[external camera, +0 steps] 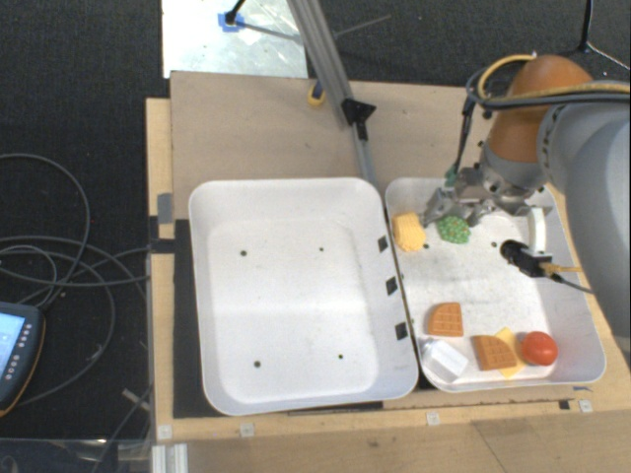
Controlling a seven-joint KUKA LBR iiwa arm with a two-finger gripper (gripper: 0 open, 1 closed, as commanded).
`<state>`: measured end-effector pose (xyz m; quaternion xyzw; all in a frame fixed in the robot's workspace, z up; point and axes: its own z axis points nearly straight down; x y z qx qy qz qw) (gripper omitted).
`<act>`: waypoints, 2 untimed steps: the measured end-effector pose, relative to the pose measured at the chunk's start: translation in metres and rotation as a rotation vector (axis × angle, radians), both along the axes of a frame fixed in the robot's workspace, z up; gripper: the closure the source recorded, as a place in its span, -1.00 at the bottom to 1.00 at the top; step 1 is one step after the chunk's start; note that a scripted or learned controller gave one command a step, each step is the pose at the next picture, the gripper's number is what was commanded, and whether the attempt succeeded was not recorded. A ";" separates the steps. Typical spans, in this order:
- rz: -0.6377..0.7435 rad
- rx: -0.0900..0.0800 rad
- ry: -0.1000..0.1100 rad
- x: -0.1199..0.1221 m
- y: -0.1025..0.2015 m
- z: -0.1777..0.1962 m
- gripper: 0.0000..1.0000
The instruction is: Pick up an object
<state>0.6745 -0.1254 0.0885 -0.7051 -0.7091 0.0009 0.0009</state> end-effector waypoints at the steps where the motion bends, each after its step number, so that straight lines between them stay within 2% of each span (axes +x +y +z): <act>1: 0.003 -0.001 -0.008 0.002 0.000 0.015 1.00; 2: -0.002 -0.001 -0.010 0.005 -0.005 0.061 1.00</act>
